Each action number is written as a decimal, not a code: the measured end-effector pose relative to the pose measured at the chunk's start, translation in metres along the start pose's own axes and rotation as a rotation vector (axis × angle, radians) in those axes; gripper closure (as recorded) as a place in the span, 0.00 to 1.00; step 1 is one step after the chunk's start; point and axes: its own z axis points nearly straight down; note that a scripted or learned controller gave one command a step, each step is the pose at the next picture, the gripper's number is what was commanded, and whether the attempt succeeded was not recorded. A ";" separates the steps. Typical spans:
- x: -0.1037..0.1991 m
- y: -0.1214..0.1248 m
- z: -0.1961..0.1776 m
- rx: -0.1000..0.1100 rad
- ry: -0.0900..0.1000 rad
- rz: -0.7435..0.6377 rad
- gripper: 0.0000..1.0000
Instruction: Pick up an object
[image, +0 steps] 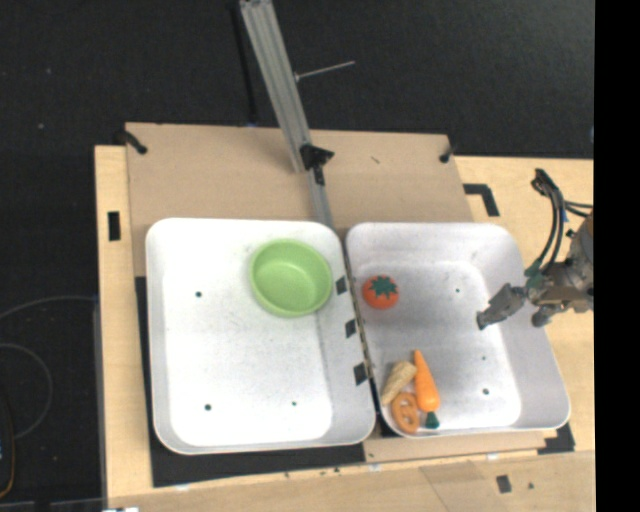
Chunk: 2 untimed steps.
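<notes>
Two fingers stood apart on our empty gripper (512, 309); the tomato (380, 291) sat well off ahead, so we judged a centred descent best.

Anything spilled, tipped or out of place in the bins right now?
Nothing stands out. The green bowl sits upright in the left bin; the tomato and carrot lie in the right bin.

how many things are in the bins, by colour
green: 1, the bowl in the left bin
red: 1, the tomato in the right bin
orange: 2, the carrot and a round slice
tan: 1, a pale piece beside the carrot
total: 5
</notes>
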 end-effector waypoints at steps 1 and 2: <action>0.000 0.000 0.000 -0.001 0.000 0.002 0.00; 0.002 0.000 0.063 0.007 0.001 0.003 0.00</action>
